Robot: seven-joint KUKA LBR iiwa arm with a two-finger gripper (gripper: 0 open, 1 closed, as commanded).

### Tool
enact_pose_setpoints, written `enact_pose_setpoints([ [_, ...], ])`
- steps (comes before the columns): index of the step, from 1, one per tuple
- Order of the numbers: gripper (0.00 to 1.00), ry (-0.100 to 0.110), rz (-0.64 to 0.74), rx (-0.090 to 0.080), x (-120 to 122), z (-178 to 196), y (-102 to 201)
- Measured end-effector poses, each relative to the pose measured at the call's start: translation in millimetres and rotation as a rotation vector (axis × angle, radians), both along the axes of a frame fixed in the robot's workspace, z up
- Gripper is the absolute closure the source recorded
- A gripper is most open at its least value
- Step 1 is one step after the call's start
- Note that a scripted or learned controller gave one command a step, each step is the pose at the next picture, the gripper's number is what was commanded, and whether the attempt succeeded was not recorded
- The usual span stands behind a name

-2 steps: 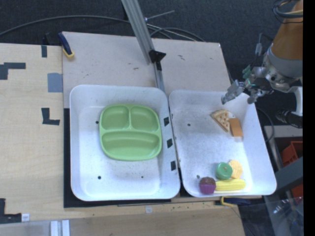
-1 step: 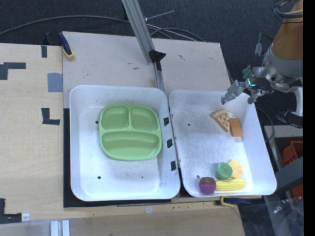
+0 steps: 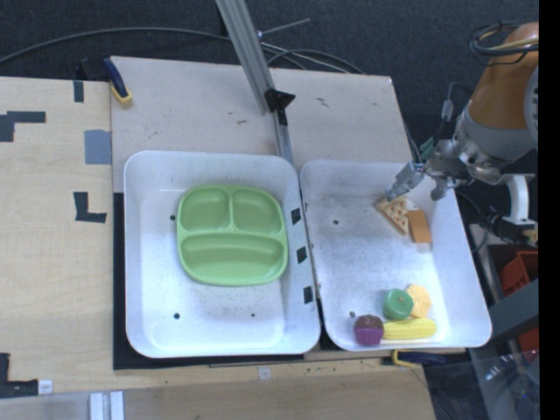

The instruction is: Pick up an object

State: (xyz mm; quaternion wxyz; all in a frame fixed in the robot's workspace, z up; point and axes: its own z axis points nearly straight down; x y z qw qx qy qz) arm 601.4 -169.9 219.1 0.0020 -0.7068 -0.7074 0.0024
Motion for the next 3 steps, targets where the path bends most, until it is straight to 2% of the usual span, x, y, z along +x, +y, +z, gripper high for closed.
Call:
enact_pose_setpoints([
  [1, 0.0, 0.0, 0.002, 0.001, 6, -55, 8],
  [2, 0.0, -0.004, 0.001, -0.001, 7, -116, 2],
  [3, 1.0, -0.006, 0.003, 0.0, 8, -103, 3],
])
